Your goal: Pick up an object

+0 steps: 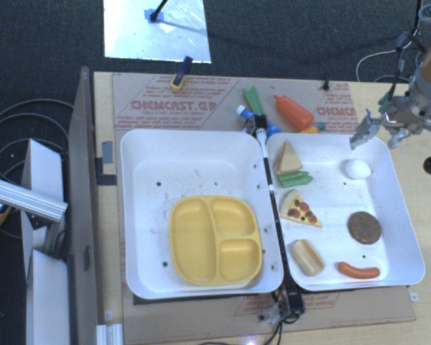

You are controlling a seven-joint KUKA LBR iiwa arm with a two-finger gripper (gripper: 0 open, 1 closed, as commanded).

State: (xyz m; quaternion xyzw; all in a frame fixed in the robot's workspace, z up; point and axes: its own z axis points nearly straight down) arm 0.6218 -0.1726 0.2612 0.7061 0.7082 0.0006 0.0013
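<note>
The right bin (402, 214) holds toy food: a white egg (357, 169), a sandwich wedge (288, 158), a green bean pod (294, 180), a pizza slice (299, 210), a brown cookie (364, 228), a bread roll (307, 256) and a red sausage (358, 270). My gripper (380, 131) hangs over the bin's far right corner, above and right of the egg. Its two fingers stand apart with nothing between them.
The left bin (140, 192) bears a yellow divided plate (215, 239). Behind the bins on the board lie a green piece (252, 99), an orange carrot (294, 113) and a blue piece (246, 112). A cable loops at the back right.
</note>
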